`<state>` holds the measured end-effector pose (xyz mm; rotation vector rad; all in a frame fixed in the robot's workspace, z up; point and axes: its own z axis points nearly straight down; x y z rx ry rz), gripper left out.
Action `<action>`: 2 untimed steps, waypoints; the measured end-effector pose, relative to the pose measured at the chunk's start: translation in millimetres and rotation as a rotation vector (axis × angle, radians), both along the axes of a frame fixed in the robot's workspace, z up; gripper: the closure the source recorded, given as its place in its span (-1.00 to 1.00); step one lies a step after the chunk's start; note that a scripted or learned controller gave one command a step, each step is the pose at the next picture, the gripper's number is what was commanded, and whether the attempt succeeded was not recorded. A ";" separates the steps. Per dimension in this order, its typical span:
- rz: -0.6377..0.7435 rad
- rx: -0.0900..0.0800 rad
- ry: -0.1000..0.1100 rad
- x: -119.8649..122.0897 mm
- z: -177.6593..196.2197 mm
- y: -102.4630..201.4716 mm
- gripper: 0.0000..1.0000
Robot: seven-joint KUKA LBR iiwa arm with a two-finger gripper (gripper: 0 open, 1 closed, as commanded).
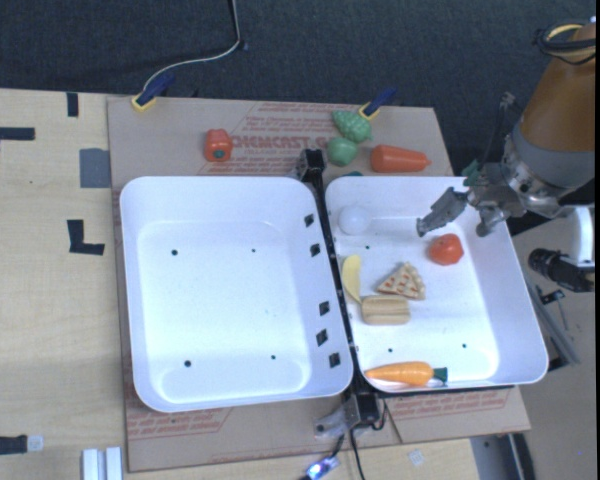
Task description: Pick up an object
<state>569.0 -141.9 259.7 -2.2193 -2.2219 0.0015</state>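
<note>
White plastic makes up both shallow bins: the left bin (pixel 220 193) and the right bin (pixel 500 308), touching along a black clipped seam. From the camera view, the grey arm with its orange band (pixel 565 93) comes in at three o'clock, its upper part cut off by the frame edge. Its two-finger gripper (pixel 458 214) hangs over the right bin's two o'clock corner, the two dark fingers spread apart with nothing between them. Just below, at the gripper's six o'clock, a small red round toy tomato (pixel 445 250) lies on the bin floor, apart from the fingertips. Toward the bin's centre sit a tan waffle wedge (pixel 402 281), a beige bread roll (pixel 385 311) and a yellow banana slice (pixel 351 277) by the seam. An orange plastic carrot (pixel 402 373) rests against the six o'clock wall. A pale white ball (pixel 353 219) at eleven o'clock is hard to make out against the bin. Beyond the bins at twelve o'clock, on the cardboard sheet (pixel 270 143), lie a second orange carrot (pixel 400 158), green toy vegetables (pixel 348 136) and a small red-orange pepper (pixel 217 145).
</note>
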 end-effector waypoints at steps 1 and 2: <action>0.009 0.000 -0.016 -2.5 133.2 70.6 -1.00; 0.008 0.001 -0.014 -18.9 241.1 128.7 -1.00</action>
